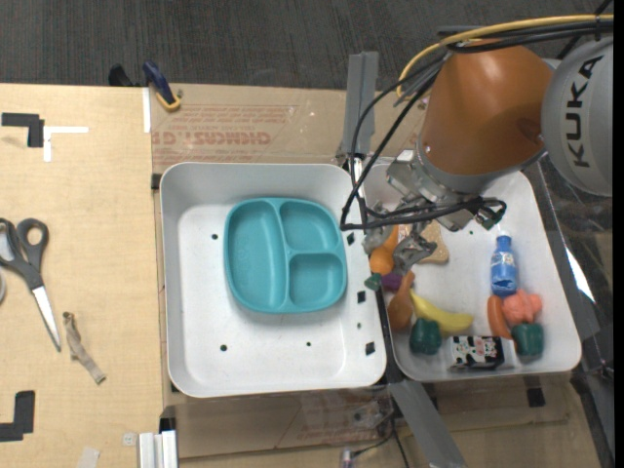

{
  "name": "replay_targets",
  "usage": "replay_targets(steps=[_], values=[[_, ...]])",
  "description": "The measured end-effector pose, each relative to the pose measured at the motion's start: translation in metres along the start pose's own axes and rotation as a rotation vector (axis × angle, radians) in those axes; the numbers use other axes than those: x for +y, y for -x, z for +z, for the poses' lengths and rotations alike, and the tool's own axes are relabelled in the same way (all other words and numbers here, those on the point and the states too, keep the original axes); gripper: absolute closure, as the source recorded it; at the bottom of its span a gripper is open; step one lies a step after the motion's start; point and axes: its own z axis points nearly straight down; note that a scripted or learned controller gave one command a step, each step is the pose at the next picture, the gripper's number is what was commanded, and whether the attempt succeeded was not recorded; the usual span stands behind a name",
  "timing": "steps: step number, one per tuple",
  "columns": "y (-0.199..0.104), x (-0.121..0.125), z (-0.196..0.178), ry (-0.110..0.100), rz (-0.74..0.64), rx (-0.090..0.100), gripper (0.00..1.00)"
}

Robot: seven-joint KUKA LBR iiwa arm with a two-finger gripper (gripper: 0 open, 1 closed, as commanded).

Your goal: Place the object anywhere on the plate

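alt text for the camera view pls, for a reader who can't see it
A grey KUKA arm with an orange band reaches from the right, its gripper low over toy food in the right white bin: a banana, blue bottle, orange carrot. The left white bin holds a teal divided plate; scissors lie on the bench.

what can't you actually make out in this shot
- Gripper: the arm's orange band and wrist cover it from above, so its finger state and any grasp are unclear.
- Back of the right bin: hidden under the arm.
- Toys by the bin divider: packed together and overlapped by cables, too small to identify.
- Scissors: one handle is cut off by the left edge.
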Motion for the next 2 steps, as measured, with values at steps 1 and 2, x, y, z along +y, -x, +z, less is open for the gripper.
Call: replay_targets(steps=[1,2], values=[[0.0579,-0.0117,-0.0404,-0.001,-0.253,-0.003,1.00],[0.0576,-0.0120,-0.0404,-0.001,-0.253,-0.003,0.00]])
